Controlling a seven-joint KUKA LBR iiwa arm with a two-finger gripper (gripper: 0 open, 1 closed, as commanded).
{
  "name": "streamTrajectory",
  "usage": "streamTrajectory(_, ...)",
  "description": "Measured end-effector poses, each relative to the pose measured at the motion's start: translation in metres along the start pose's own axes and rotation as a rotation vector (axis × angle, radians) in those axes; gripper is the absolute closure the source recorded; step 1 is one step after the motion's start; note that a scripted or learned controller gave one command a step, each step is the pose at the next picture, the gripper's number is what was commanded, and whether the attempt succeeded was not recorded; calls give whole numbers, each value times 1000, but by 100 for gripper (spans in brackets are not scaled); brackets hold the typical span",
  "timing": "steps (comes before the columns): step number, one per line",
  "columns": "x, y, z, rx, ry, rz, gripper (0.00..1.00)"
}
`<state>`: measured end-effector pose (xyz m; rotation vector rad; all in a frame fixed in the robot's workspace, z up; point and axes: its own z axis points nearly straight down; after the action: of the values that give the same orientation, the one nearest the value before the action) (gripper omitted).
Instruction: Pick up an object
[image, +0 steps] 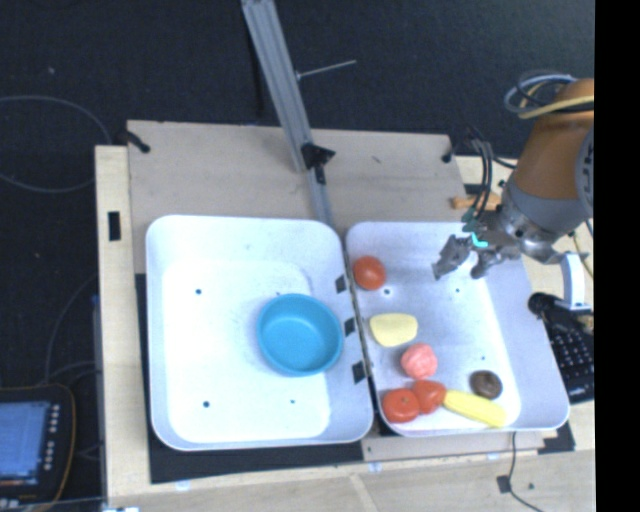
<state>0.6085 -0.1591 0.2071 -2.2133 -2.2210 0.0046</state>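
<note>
Nearest my camera is the front edge of the bench (300, 475), pale wood, with the two white bins sitting on it side by side. The left bin (200, 400) is the larger stretch of open room I have: it holds just a blue bowl (298, 334), right of centre near the shared wall, so its left half is bare floor. The right bin (520, 400) is busier. Its upper part is open, apart from a red-orange ball (369, 272) by the left wall.

I see the arm (550, 170) coming in from the right, orange band above the grey wrist, and the gripper (468, 260) hangs over the upper right part of the right bin with its two fingers spread apart and nothing between them.

Down the left side of that bin lie a pale yellow lump (392, 328) and, below it, a pink round piece (419, 360). Along the front wall sit a red tomato-like piece (401, 404) touching a smaller red piece (430, 395), then a yellow banana-shaped piece (476, 408), with a small brown round thing (486, 383) just above it. All of these lie well apart from the gripper.
</note>
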Motion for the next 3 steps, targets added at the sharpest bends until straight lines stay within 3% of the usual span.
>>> streamTrajectory(1,0,2,-5,-9,-1,-1,0)
streamTrajectory(3,-5,-6,95,-3,-5,3,0)
